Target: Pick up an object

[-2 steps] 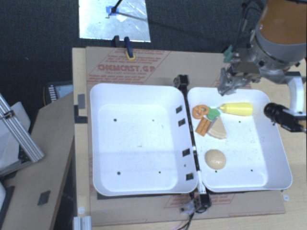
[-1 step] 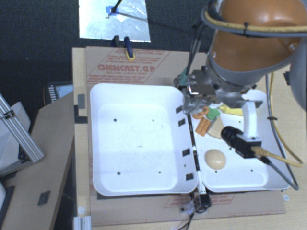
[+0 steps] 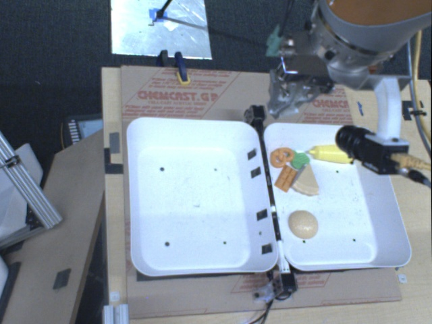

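The right bin holds a cluster of small items near its back left: an orange pretzel, an orange ridged stick, a small green piece, a yellow corn-like piece and a tan wedge. A round tan bun lies alone nearer the front. My gripper hangs high above the back edge of the right bin, behind the cluster, with nothing seen in it.
The left bin sits beside the right one, with a black clipped divider between them. A black cylinder on a white bracket juts over the right bin's back right. A shiny metal sheet lies beyond the bench.
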